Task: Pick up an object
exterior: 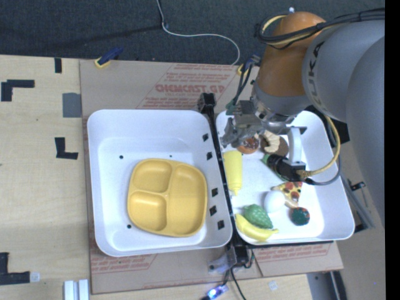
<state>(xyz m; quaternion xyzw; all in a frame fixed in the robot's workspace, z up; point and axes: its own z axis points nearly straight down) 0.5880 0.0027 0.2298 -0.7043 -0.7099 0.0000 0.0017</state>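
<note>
Resting in the left shallow white plastic bin [106,127] is a yellow plastic plate with three compartments [167,197], lying flat near that bin's middle. Both bins sit on a sheet of brown cardboard with red print [181,86], which lies on the pale wooden bench [37,186].

Across the dividing rims, the right shallow white plastic bin [337,220] carries the small things. A pale yellow cylindrical piece [233,171] lies along its left wall. Below it, at the near rim, a yellow toy banana [252,230] lies with a green leafy toy vegetable [257,216] on top of it. Just to the right lies a white egg-shaped toy [274,200], then a small slice-shaped toy with red and yellow spots [292,194] and a dark green ball with a red patch [300,216] near it.

At the far end of this bin the grey arm with its orange band [287,49] reaches down, and its gripper [247,139] hangs over a brown and tan clump of small toys [261,144]. Whether the jaws are open or closed cannot be told; they are hidden among the metal parts and the toys.
</note>
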